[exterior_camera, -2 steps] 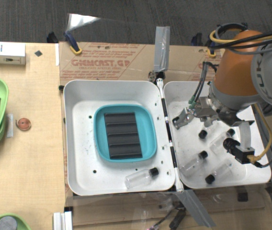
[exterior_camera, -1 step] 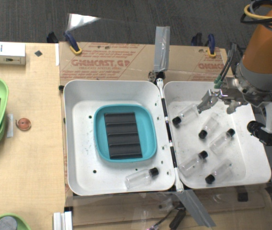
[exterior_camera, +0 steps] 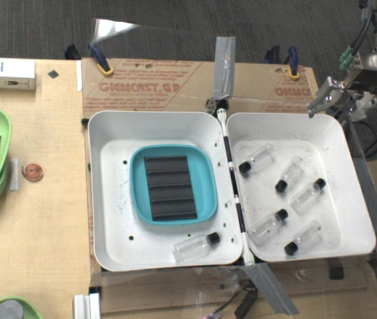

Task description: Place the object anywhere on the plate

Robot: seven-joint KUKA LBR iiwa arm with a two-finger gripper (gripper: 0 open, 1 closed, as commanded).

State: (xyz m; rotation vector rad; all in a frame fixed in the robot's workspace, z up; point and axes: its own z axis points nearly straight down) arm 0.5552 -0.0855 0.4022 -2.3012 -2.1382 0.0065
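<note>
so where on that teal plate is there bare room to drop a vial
The black ridged insert covers most of the teal plate; bare teal is only the rim strips around it, widest at left and right. One vial lies in the left bin, off the plate, near its front corner.

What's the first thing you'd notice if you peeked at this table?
The bright teal plate in the left bin, with a black ridged block lying on it. Next, the clear vials with black caps: five scattered in the right bin, and one vial in the left bin, just below the plate.
</note>
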